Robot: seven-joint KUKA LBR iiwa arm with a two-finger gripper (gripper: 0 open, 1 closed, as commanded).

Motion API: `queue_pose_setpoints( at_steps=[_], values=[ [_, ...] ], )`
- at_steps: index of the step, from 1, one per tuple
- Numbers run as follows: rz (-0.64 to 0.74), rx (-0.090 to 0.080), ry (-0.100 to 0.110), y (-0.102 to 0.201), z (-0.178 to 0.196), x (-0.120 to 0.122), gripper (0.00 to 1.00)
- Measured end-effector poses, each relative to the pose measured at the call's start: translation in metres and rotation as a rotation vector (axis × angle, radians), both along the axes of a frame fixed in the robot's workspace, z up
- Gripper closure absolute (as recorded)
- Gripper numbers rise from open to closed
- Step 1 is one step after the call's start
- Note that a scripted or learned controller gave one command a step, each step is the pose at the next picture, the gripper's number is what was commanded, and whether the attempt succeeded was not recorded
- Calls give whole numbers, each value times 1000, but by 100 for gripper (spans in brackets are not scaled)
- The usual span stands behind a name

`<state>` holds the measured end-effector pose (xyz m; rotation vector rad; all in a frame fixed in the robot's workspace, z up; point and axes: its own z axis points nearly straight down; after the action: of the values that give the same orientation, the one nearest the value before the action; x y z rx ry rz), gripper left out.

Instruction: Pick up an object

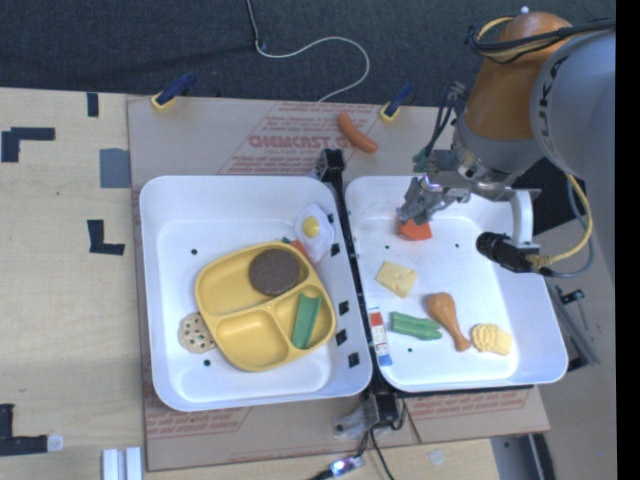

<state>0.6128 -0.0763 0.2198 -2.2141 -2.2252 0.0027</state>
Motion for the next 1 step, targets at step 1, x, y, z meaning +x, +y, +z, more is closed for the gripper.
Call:
queue_pose_setpoints(
  at_steps=[1],
  values=[
    [2,1,1,60,-5,-15,100]
  ],
)
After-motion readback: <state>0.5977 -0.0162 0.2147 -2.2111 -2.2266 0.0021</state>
